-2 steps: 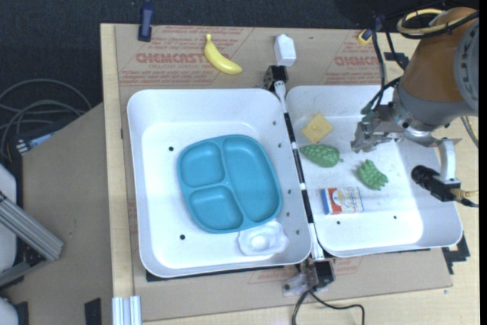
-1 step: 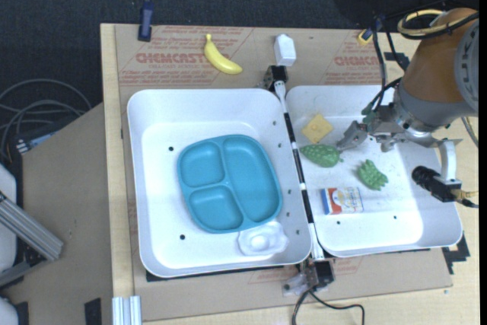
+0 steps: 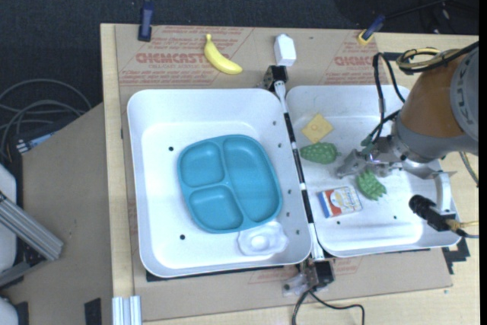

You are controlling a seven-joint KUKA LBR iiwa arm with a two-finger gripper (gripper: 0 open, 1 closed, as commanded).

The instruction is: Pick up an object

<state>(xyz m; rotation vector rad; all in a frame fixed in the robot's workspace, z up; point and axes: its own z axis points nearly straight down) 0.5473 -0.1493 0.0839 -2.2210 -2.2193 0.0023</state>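
1. Two white bins sit side by side on the bench: the left bin (image 3: pixel 144 164) and the right bin (image 3: pixel 365 236), their inner rims touching along a dark seam down the middle
2. The left bin holds one blue divided plate (image 3: pixel 227 183) lying near its centre, with bare white floor all round it, widest at the upper left; one clear plastic piece (image 3: pixel 261 241) lies just against the plate's lower right edge, near the bin's front rim
3. The right bin holds four loose things, crowded in its left half: one yellow wedge (image 3: pixel 317 127), one green bumpy piece (image 3: pixel 319 153) with its long axis running roughly left to right, one green leafy piece (image 3: pixel 372 186) slanting toward the lower right, and one small printed card (image 3: pixel 339 202) lying flat near the seam
4. The gripper (image 3: pixel 364 164) reaches in from the right, low over the right bin, between the two green pieces; whether its fingers are spread or pressed together cannot be told, and nothing shows clearly between them
5. One yellow banana (image 3: pixel 220 57) lies outside the bins on the cardboard at the back, curving down toward the right
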